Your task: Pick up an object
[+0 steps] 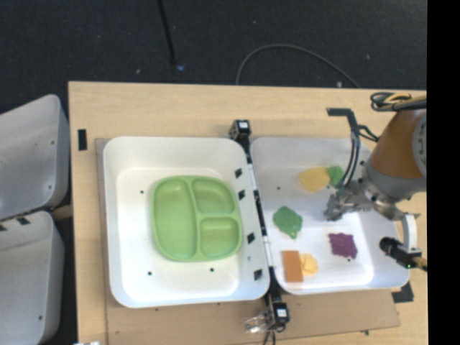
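Observation:
The right bin (pixel 287 153) holds several small objects: a yellow piece (pixel 313 179) with a light green piece (pixel 335 175) beside it near the back, a dark green lump (pixel 287 221) in the middle, a purple piece (pixel 343 245), an orange block (pixel 292 266) and a small yellow piece (pixel 309 265) near the front. My gripper (pixel 336 208) hangs low over the right bin, between the light green piece and the purple piece, just right of the dark green lump. I see nothing held in it.
The left bin (pixel 129 157) holds a green divided tray (pixel 195 217). The arm's orange band (pixel 397 149) and grey wrist stand over the right bin's right side. A black cable (pixel 352 139) loops above the gripper. The wooden bench (pixel 180 106) surrounds both bins.

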Controlling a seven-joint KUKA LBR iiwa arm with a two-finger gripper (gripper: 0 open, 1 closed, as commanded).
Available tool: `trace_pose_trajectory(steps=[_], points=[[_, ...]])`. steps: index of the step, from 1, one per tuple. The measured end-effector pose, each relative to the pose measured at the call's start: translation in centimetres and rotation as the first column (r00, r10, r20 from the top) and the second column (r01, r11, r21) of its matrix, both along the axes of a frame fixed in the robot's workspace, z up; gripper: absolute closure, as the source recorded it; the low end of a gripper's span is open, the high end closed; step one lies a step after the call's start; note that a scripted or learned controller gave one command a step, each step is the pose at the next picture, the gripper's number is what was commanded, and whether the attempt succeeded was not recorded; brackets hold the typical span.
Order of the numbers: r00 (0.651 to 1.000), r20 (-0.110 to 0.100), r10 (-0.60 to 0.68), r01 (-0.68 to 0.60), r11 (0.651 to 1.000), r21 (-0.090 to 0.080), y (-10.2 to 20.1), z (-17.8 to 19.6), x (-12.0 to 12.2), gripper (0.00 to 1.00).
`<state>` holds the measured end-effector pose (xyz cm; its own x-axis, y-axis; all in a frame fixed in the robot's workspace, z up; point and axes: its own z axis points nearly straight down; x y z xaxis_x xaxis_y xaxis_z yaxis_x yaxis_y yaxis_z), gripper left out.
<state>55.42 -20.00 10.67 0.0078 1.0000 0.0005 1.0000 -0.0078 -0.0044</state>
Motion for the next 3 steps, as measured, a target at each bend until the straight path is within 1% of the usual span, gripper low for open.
trace_pose_trajectory(steps=[1, 2, 3], points=[[1.0, 0.006, 0.005, -0.005, 1.0, -0.001, 0.5, 4.7, -0.6, 1.0], [1.0, 0.007, 0.011, -0.011, 1.0, -0.002, 0.3, 9.6, -0.4, 1.0], [1.0, 0.005, 0.015, -0.015, 1.0, 0.0, 5.0, 10.6, 0.0, 1.0]])
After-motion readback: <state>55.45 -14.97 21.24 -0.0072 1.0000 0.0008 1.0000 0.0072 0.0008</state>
